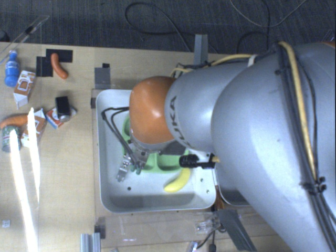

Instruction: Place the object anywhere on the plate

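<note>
A yellow banana (178, 181) lies on the floor of the left white bin (107, 193), near its front right. A green plate (153, 161) lies in the middle of that bin, mostly hidden beneath the arm's orange band; another bit of green shows at the band's left. My gripper (127, 168) hangs low over the bin just left of the plate, a short way left of the banana. Nothing shows in its grasp.
The grey arm covers nearly all of the right bin (227, 197). On the bench to the left lie a blue bottle (11, 70), an orange sausage-shaped thing (59, 66), a black block (63, 106) and small cartons (24, 85).
</note>
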`<control>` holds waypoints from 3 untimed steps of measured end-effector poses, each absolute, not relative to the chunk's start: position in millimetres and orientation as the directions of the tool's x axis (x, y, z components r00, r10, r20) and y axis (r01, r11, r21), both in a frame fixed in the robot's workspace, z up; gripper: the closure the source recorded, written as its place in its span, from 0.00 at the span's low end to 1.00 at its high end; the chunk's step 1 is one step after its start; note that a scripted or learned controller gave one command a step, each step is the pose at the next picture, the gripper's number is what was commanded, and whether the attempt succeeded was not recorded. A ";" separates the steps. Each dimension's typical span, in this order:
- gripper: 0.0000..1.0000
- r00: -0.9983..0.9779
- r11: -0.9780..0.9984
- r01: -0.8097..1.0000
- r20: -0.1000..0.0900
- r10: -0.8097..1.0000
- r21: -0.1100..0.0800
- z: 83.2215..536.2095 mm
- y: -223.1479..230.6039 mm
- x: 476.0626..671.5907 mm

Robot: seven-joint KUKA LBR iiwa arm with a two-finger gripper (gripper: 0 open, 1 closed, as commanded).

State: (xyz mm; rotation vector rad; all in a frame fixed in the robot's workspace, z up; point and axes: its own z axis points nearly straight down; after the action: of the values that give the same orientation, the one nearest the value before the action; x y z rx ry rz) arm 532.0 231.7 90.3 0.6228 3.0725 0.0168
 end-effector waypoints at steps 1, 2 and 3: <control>0.00 -0.744 0.744 0.668 -0.001 0.668 0.002 152.0 235.8 504.2; 0.00 -0.876 0.876 0.482 -0.003 0.482 0.003 220.6 217.0 488.5; 0.00 -0.970 0.970 0.244 -0.003 0.244 -0.001 100.7 232.7 490.1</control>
State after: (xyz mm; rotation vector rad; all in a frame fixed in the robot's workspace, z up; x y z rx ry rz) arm 490.1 232.7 100.7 0.3859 3.1152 -0.0017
